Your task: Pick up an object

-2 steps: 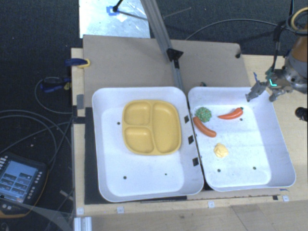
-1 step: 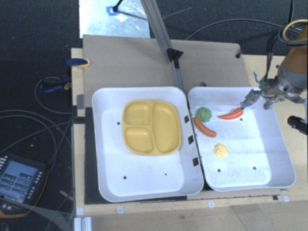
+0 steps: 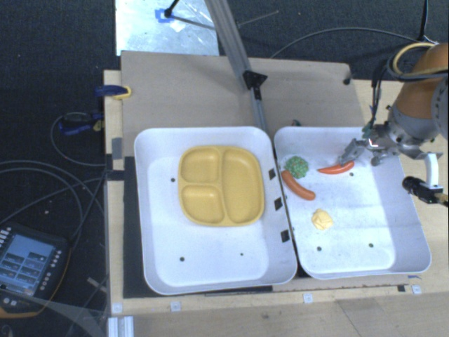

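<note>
No brand, label or writing could be read on anything on the bench. The likeliest target was a slim orange-red chili pepper (image 3: 335, 168), slightly curved, lying in the right bin (image 3: 393, 251) near its far wall. The gripper (image 3: 356, 150) sat just beside the pepper's right end, touching or nearly so (whether its fingers were apart or together could not be told). Left of the pepper lay a green broccoli floret (image 3: 297, 166); just below that, a reddish sausage (image 3: 298, 186); below the pepper, a pale yellow lump (image 3: 322, 220). Well left of the pepper, a yellow divided plate (image 3: 221, 185) rested in the left bin (image 3: 210, 265).
</note>
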`<act>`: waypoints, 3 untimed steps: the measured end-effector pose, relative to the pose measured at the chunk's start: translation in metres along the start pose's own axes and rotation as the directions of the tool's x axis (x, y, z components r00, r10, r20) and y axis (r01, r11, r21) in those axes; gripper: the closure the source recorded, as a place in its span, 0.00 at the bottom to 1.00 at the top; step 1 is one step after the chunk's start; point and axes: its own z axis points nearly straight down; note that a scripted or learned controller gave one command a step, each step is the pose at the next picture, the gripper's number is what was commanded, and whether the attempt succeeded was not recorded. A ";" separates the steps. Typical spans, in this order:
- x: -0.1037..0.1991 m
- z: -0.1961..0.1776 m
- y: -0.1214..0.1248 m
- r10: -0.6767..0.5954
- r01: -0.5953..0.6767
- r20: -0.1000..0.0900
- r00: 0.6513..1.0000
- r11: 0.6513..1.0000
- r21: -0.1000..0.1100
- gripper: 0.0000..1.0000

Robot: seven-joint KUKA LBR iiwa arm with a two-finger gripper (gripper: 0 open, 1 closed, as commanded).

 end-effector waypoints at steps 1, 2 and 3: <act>0.001 0.018 0.004 -0.001 0.001 -0.001 1.000 1.000 -0.010 0.00; 0.000 0.009 0.003 -0.003 0.003 0.004 1.000 1.000 -0.009 1.00; -0.002 -0.056 0.000 0.002 -0.002 0.003 1.000 1.000 -0.012 1.00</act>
